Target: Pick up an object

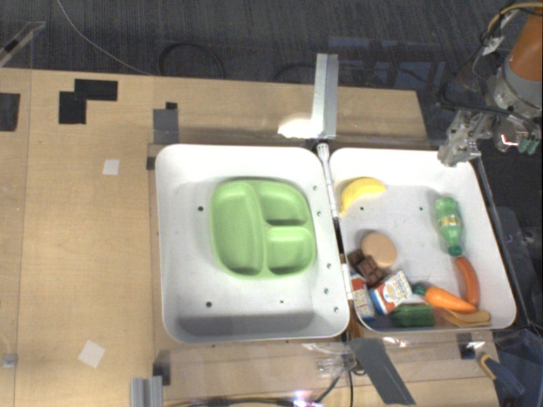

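The hand (459, 147) hangs at the far right corner of the right bin (416, 172), just over its rim, with nothing between its metal fingers; whether they stand wide or narrow cannot be told from this slant. Above it the arm (519, 66) rises toward the upper right edge, its orange band showing over the grey wrist, with cables looped around it.

The pickable things lie in the right bin, all apart from the hand. A green bottle (448, 223) lies nearest, along the right wall. Below it rests a red sausage (468, 280), then an orange carrot (450, 298) and a tan piece (471, 318) at the near corner. A yellow banana (361, 192) sits by the divider at the far left. A round brown bun (378, 248) lies mid-bin, with a dark chocolate piece (366, 267) touching it, a small carton (392, 292) and a green block (413, 315) crowded near the front wall.

The left bin (182, 227) holds a green divided tray (261, 227). Both bins sit on a pale wooden worktop (76, 253) bearing black marks (85, 97). Dark carpet (212, 15) lies beyond.
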{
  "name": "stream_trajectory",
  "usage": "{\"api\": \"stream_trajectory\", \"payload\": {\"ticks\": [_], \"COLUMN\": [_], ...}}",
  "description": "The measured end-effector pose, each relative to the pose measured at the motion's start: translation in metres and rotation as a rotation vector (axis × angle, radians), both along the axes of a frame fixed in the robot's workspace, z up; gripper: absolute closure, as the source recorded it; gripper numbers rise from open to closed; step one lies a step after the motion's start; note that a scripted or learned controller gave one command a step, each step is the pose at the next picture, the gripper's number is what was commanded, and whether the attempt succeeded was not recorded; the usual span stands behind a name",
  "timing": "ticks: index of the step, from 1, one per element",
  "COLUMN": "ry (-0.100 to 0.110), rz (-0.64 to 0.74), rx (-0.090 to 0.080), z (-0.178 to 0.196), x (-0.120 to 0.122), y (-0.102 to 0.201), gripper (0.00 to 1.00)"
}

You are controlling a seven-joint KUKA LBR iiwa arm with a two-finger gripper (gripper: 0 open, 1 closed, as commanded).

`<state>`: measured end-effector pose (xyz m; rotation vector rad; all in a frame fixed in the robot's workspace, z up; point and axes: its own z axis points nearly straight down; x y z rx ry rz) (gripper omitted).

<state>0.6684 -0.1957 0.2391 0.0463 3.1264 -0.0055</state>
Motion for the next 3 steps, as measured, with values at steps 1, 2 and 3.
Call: {"api": "stream_trajectory", "payload": {"ticks": [1,2,3], "ry": [0.003,0.008,0.001], "rz": [0.285,0.577,0.446], "rx": [-0.003,-0.004,-0.002], "z": [0.001,-0.031,0.002], "x": [-0.005,-0.059,-0.02], "y": [-0.009,-0.01,0.031], "gripper": [1.0,1.0,1.0]}}
